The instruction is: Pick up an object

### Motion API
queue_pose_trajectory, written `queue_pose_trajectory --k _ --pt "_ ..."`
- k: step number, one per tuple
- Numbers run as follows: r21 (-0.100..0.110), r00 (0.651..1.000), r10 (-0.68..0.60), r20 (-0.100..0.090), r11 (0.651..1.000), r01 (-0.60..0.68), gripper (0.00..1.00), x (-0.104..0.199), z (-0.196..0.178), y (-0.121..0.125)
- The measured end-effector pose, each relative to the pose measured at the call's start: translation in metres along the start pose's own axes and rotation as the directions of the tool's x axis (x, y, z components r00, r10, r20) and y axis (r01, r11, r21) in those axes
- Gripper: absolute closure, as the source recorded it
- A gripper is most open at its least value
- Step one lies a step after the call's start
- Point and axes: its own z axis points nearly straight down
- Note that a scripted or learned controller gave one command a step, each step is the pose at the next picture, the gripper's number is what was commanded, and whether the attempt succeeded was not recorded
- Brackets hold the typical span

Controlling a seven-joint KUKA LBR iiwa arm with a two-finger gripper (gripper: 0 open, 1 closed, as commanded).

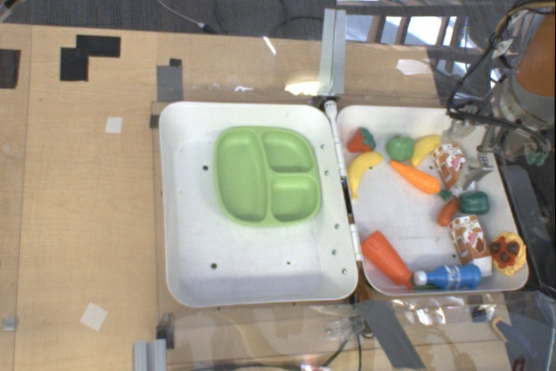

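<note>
The right bin (375,213) holds several toy foods. Among them are an orange carrot (415,177), a yellow banana (363,169), a red strawberry (360,139), a green round piece (400,148), a patterned snack packet (449,165) and a green pepper (473,203). Nearer the front lie a second packet (466,239), a large orange piece (387,258) and a blue bottle (447,278). My gripper (478,168) hangs low at the bin's right side, just right of the snack packet and above the green pepper. Nothing visibly sits in it.
The left bin (191,256) carries a green divided plate (266,175). A metal post (333,56) stands behind the seam between the bins. Cables and the grey arm (530,74) crowd the far right. Bare wooden bench (78,213) stretches to the left.
</note>
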Motion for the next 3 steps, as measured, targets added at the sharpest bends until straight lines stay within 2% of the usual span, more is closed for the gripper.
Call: queue_pose_trajectory --k 1,2,3 --pt "0.0 0.998 0.066 0.001 0.998 -0.066 0.0 0.05 0.092 0.05" --pt "-0.001 1.0 0.002 0.006 1.0 -0.002 0.0 -0.007 0.098 0.079" --pt "-0.001 1.0 -0.005 0.014 1.0 0.005 1.0 -0.01 0.084 0.08"
